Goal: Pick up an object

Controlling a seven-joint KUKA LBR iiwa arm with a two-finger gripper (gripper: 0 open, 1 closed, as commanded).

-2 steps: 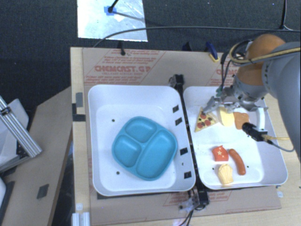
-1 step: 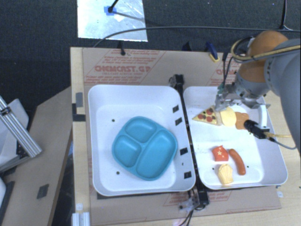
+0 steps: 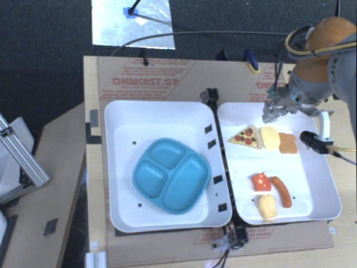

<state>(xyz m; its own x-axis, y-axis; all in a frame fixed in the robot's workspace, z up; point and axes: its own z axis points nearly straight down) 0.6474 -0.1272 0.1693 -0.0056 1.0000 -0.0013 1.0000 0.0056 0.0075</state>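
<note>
Fingers: on the grey two-finger gripper [image 3: 271, 115], too small and blurred to tell how far apart they stand; nothing shows between them, and they hang over the back edge of the right bin.
Left bin: shallow white plastic bin [image 3: 125, 149] holding one blue plastic tray with three compartments [image 3: 170, 175], lying tilted near the bin's middle.
Right bin: shallow white plastic bin [image 3: 321, 177] with six toy foods.
Back row: pizza slice [image 3: 247, 138], pale yellow oval piece [image 3: 270, 138] and tan bread-like slice [image 3: 288, 143], side by side just below the gripper.
Front group: red-brown sausage [image 3: 281, 191], small red piece [image 3: 261, 181], yellow ridged piece [image 3: 268, 206], near one another.
Surface: tan bench with a printed cardboard sheet [image 3: 145, 80] under both bins; dark carpet behind, a silvery sheet [image 3: 133, 15] lying on it.
Open room: bare white floor along the right bin's right side and around the tray.
</note>
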